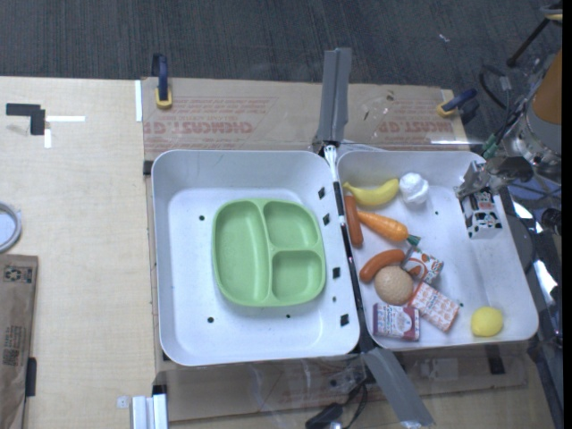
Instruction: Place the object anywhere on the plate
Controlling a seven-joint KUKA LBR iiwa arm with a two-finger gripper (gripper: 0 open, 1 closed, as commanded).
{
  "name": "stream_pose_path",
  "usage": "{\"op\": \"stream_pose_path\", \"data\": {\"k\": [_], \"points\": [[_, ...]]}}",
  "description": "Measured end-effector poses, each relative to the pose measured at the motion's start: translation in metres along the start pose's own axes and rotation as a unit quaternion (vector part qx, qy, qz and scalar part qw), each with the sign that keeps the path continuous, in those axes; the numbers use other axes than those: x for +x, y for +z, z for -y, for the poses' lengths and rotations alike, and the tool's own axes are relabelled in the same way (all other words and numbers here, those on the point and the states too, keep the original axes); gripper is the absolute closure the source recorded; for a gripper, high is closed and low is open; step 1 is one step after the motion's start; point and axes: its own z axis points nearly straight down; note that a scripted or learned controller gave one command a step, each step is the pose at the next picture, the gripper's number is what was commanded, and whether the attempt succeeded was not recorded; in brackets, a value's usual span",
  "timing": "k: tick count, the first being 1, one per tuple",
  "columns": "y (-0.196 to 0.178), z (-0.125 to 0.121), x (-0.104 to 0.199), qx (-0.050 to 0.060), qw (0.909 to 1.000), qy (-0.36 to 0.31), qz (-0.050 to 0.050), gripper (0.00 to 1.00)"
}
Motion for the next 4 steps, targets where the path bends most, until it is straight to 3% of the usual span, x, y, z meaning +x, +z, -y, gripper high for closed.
{"op": "stream_pose_path", "data": {"k": [1, 2, 3, 4], "points": [[0.010, 0.022, -0.016, 0.001, 0.9981, 0.061, -0.001, 1.00], [0.029, -0.015, 0.052, 0.000, 0.9990, -0.045, -0.001, 1.00], [0.017, -0.008, 0.170, 0.000, 0.9929, -0.119, 0.000, 1.00], [0.017, -0.003, 0.229, 0.000, 0.9730, -0.231, 0.000, 1.00]]}}
